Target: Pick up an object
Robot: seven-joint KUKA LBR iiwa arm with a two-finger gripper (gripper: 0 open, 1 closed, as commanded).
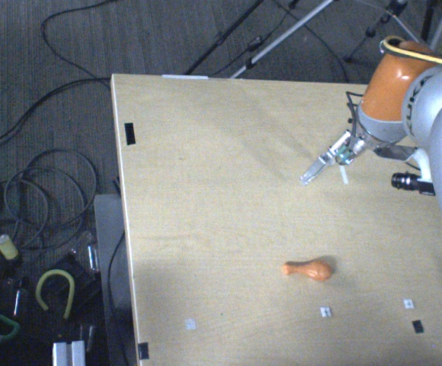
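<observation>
A small orange object, shaped like a drumstick with its thin end pointing left, lies on the tan bench top toward the lower right. My gripper hangs above the bench at the right, slanting down and to the left. It is well above and slightly right of the orange object, apart from it, with nothing seen in it. The grey arm with its orange band comes in from the upper right.
Small markers sit on the bench: a black one near the left edge and several tiny tags at the lower right. Cables and tools lie on the floor to the left. Stand legs cross beyond the far edge.
</observation>
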